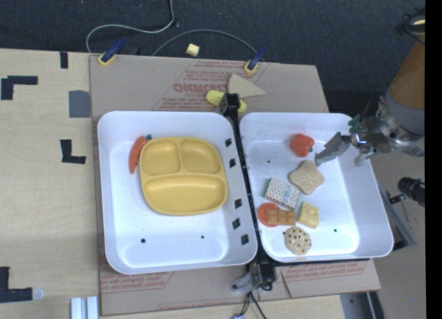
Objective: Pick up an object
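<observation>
At the near edge, a sheet of brown cardboard (207,290) lies on the pale wooden bench (41,200) under both bins. In the right bin (359,200), nearest first, lie a chocolate-chip cookie (298,240), a yellow cheese block (308,215), a waffle piece (276,215) touching it, a checked cracker (282,191), a bread slice (306,177) and, farthest, a red tomato (301,144). The left bin (117,235) holds a yellow divided plate (184,175) with an orange carrot (136,153) just beside its left rim. The gripper (330,150) hangs over the right bin near the tomato; whether it is spread or pressed together cannot be told. Beyond lie clamps, a cable (166,7) and dark carpet (276,7).
</observation>
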`<state>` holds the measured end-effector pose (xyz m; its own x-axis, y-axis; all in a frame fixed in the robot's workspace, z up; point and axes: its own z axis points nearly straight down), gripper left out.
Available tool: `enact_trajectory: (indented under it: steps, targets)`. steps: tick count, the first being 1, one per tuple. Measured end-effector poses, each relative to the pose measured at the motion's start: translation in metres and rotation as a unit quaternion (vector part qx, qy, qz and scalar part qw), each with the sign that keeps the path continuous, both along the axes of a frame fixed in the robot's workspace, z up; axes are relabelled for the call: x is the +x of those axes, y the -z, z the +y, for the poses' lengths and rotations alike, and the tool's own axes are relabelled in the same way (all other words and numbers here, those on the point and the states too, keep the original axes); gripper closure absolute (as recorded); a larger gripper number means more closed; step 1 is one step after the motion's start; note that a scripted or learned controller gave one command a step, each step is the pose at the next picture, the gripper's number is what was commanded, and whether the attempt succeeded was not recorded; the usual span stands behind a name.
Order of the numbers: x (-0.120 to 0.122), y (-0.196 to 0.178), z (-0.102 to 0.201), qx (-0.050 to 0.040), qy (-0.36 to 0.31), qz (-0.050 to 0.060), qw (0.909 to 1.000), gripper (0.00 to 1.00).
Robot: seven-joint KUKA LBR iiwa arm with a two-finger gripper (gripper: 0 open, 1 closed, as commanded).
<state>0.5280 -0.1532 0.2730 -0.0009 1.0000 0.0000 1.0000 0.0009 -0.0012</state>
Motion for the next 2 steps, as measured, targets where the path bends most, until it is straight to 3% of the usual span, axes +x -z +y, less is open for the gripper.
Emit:
enact_trajectory:
  steps: [1,2]
  targets:
    - [0.046,0.192,0.025,-0.0033,-0.001,-0.005,1.0,0.0]
    - [0.102,0.184,0.03,-0.0018,-0.001,-0.005,1.0,0.0]
